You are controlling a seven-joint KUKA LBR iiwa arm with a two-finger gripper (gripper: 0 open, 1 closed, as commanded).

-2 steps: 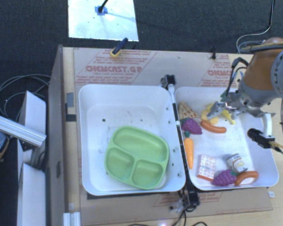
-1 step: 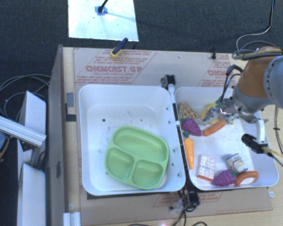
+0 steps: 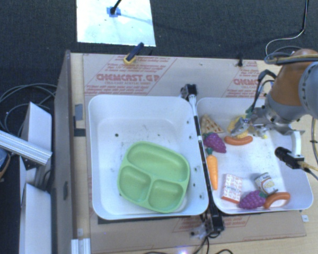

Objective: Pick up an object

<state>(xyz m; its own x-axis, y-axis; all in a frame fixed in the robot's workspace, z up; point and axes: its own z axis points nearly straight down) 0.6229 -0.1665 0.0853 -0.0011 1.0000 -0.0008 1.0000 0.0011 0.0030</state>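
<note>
My gripper [image 3: 247, 123] hangs low over the far part of the right bin [image 3: 302, 187], with the arm coming in from the right. Right beside it on the left lies a yellow banana-like piece [image 3: 234, 124], and just below it an orange sausage [image 3: 238, 139]. Whether the gripper touches either one I cannot tell. Other items in this bin are a waffle wedge [image 3: 209, 125], purple grapes [image 3: 215, 142], a carrot [image 3: 212, 171], a red-and-white packet [image 3: 232, 187], a small can [image 3: 265, 182], a second bunch of grapes [image 3: 252, 199] and another sausage [image 3: 277, 198].
The left bin [image 3: 103, 142] holds a green divided plate [image 3: 153, 177]. A ridge [image 3: 199, 142] separates the two bins. The bench edge has a printed cardboard surface [image 3: 127, 78]. Cables and boxes lie off the bench at the left.
</note>
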